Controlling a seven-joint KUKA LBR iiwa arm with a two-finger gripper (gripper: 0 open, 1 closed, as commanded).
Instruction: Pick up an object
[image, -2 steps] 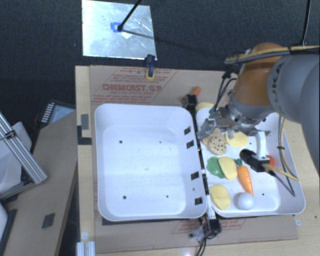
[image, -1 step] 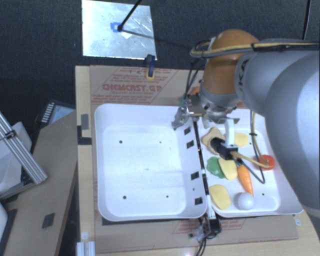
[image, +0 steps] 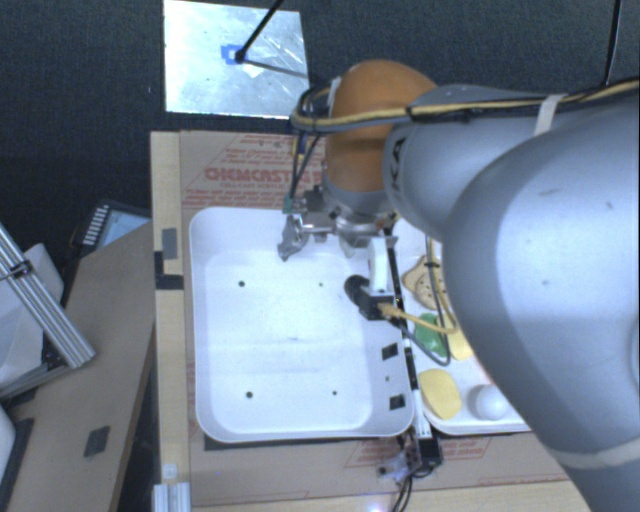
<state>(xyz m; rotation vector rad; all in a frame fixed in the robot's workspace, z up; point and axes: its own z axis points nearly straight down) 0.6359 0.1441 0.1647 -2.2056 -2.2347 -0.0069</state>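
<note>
My gripper (image: 293, 241) hangs over the far edge of the left white bin (image: 280, 345), near its back wall. Nothing shows in it. The objects lie in the right bin (image: 478, 426), mostly hidden under my arm: a green piece (image: 432, 338), a yellow round piece (image: 440, 393), a white ball (image: 490, 402) and a pale yellow item (image: 461, 346) beside the green one. The gripper is well to the left of all of them.
My grey arm (image: 530, 250) covers most of the right bin. A cardboard sheet (image: 240, 175) lies under the bins. A metal frame (image: 40, 310) stands at the far left, and a shiny panel (image: 235, 60) lies beyond the bench.
</note>
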